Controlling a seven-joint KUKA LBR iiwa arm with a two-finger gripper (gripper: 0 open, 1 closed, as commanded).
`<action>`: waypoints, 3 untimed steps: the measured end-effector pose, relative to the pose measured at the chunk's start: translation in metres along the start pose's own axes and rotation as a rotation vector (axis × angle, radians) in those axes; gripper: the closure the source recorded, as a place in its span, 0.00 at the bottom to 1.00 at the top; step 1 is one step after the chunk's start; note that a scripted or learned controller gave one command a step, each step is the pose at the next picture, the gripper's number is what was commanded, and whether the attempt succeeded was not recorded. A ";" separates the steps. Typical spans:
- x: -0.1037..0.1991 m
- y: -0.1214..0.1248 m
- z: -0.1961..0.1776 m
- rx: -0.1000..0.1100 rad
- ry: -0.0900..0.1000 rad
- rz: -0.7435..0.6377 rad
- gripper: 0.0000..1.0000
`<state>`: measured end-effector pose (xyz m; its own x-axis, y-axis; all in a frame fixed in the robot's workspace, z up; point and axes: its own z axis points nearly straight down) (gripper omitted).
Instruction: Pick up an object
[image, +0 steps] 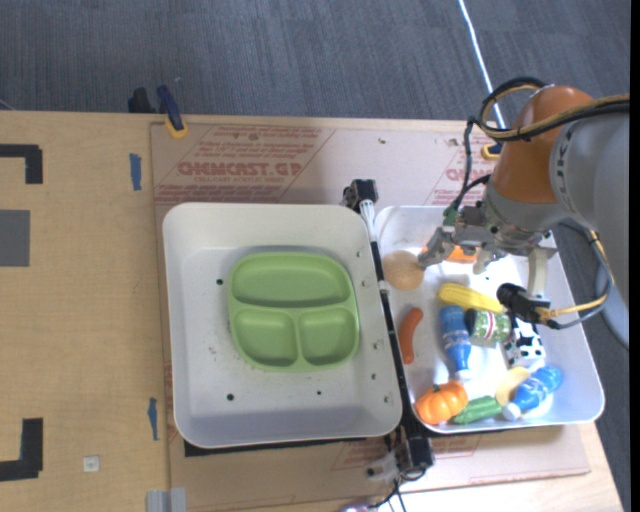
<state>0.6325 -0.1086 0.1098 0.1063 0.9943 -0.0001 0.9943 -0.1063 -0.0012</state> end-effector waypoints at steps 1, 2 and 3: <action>-0.010 -0.060 0.021 -0.014 -0.007 -0.577 0.00; -0.003 -0.084 0.021 -0.016 -0.005 -0.450 0.00; -0.004 -0.109 0.021 -0.017 -0.006 -0.471 0.00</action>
<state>0.5241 -0.1007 0.0885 -0.3568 0.9341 -0.0089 0.9340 0.3569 0.0134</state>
